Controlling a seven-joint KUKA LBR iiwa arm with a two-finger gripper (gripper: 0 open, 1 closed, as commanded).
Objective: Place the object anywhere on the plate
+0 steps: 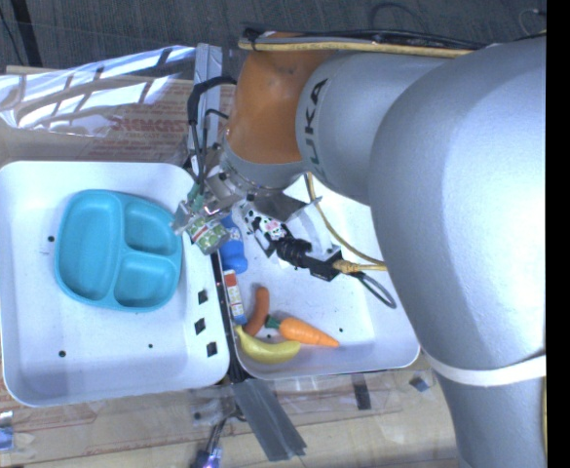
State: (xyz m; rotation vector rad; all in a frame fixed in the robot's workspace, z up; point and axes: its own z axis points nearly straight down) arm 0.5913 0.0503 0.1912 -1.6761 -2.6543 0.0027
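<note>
Blue plate point(119, 252), carrot point(309, 332) beside banana point(265, 349), arm point(411, 164) overhead

— Free room?
— Open above the blue plate point(99, 237) and on the floor of the left bin point(99, 354) around it.
— In the way?
— Crowded corner of right bin point(362, 322): banana point(265, 350) and carrot point(311, 333) close together; arm point(431, 164) over the rest.

The blue plate point(117, 252), with three compartments, lies flat in the left bin point(31, 359). A small green-and-white packet point(204, 229) is just beside its right rim.
</note>
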